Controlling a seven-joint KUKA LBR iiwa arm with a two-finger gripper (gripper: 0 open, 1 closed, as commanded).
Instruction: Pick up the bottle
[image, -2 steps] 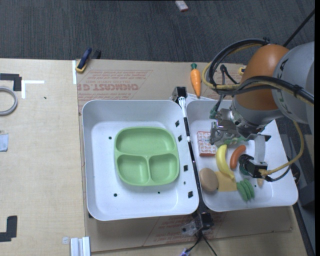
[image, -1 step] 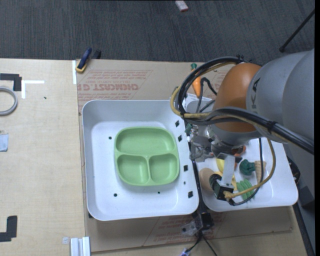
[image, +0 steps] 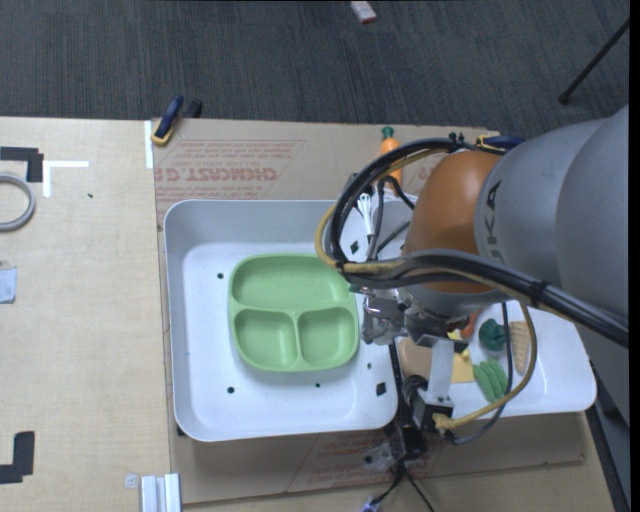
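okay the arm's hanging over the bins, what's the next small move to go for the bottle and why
Probably lift the arm a little for a clear look. Its wrist covers most of the right bin, where only green bits peek out, and I can't tell which is the bottle. The left bin holds a green divided tray.

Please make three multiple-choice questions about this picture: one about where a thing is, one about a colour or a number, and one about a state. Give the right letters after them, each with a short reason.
1. Where is the green plate?
A. in the left bin
B. on the cardboard
C. on the floor

2. How many sections does the plate have?
A. one
B. three
C. five

3. How does the plate lie?
A. on its edge
B. upside down
C. flat, open side up

Answers:
1 A: the plate rests inside the left bin, beside the arm.
2 B: its ridges mark one long section and two small ones.
3 C: the hollows of its sections face the camera.
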